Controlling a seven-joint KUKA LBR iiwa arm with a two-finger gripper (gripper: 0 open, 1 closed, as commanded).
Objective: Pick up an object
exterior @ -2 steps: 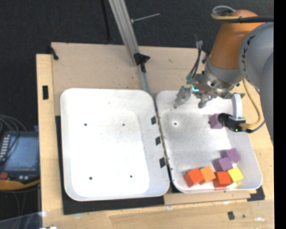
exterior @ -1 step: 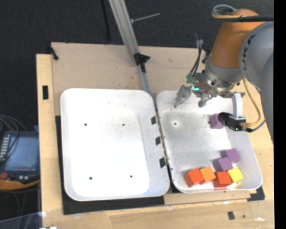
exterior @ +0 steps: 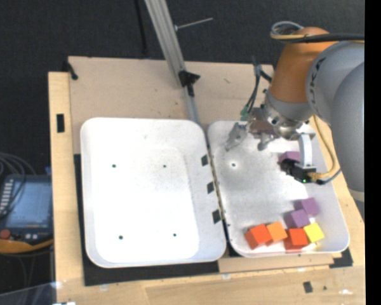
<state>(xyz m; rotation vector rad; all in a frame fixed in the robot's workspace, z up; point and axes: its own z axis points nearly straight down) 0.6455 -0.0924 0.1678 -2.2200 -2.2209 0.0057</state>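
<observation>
Several small blocks lie in the right bin (exterior: 241,189), bunched at its near right corner: an orange block (exterior: 259,235), a lighter orange block (exterior: 277,231), a red-orange block (exterior: 296,237), a yellow block (exterior: 314,232) and two purple blocks (exterior: 298,218). Another purple block (exterior: 293,156) peeks out by the arm's wrist at the far right. My gripper (exterior: 247,142) hangs over the far left part of the right bin, open, with bare bin floor between its fingers. It is well apart from the block cluster.
The left bin (exterior: 140,189) sits beside the right one, with a dark divider (exterior: 211,186) between them. A slanted metal rail (exterior: 168,37) rises behind the bins. The grey arm with its orange band (exterior: 298,62) covers the far right corner.
</observation>
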